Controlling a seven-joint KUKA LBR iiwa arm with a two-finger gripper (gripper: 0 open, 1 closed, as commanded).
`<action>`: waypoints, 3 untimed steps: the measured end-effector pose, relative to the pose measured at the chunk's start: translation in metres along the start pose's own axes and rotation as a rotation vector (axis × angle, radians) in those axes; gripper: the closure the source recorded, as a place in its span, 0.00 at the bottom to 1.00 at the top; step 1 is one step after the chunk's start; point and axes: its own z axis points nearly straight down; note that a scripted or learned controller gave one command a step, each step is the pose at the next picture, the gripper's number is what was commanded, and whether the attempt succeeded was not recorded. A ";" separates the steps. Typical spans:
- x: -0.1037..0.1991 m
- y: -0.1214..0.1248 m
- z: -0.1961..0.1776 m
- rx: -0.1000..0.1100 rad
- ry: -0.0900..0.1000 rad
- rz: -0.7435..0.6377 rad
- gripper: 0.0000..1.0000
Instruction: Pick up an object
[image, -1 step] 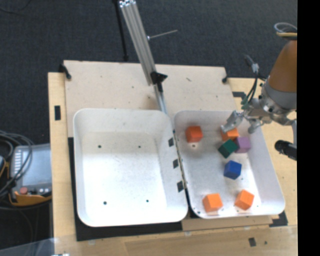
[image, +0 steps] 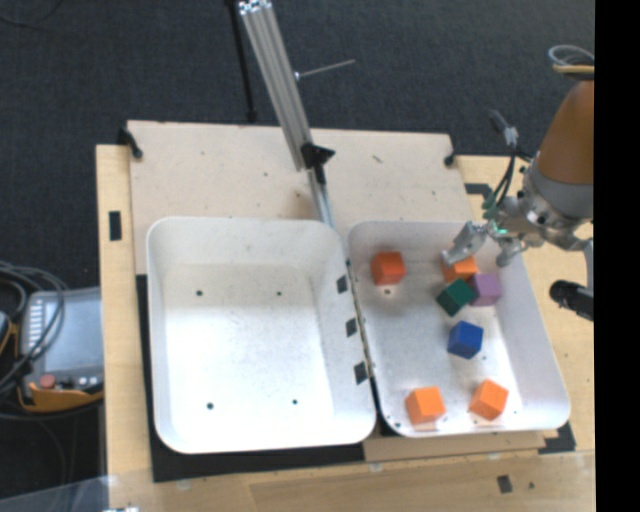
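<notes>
Hovering hand: the grey two-finger hand hangs over the far part of the right shallow white plastic bin, its fingers spread wide, nothing between them.
Directly under the hand: a small orange cube lies just below the left finger, close to the finger or touching it; I cannot tell which.
Just beside that cube: a dark green cube and a pale purple cube sit pressed together, a little nearer the camera than the hand; the green one touches the orange cube.
A step farther from the hand: a blue cube lies apart from the cluster, toward the bin's near wall.
Off to the side of the hand: another orange cube sits alone toward the other bin.
Well away from the hand: two more orange cubes rest near the right bin's near rim, close to each other but apart.
Farther still: the left shallow white plastic bin sits side by side with the right one on the pale wooden counter.
Behind the hand: the arm's orange band rises above the grey wrist.
Farthest: a slanted silver metal rail crosses the counter's far edge.
</notes>
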 end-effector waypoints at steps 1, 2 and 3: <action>-0.003 0.003 0.062 0.005 -0.002 0.005 0.00; -0.007 0.005 0.102 -0.019 -0.010 0.006 0.00; -0.006 0.006 0.107 -0.018 -0.008 0.007 0.00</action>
